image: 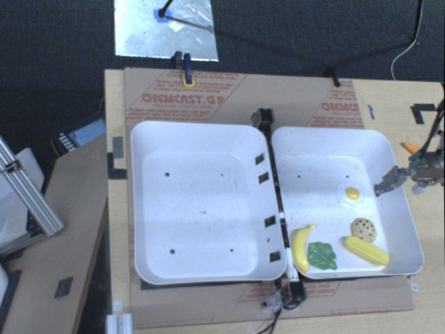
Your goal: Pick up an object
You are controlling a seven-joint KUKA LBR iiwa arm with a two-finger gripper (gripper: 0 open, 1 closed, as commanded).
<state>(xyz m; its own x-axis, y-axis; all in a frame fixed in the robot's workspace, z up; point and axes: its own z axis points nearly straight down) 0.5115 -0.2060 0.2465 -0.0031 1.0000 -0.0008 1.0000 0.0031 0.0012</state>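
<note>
- We see the gripper at the right rim of the right bin, reaching in from the right edge; we cannot tell how its jaws stand.
- In that bin lie a fried egg, a cookie, a corn cob, a banana and a green leaf touching the banana.
- The egg is nearest the gripper, apart from it.
- The left bin sits beside it.

The left bin offers open floor from wall to wall. In the right bin, the far half is free; the near end is crowded by a banana, green leaf, cookie, corn and fried egg, with narrow gaps between them.
</note>
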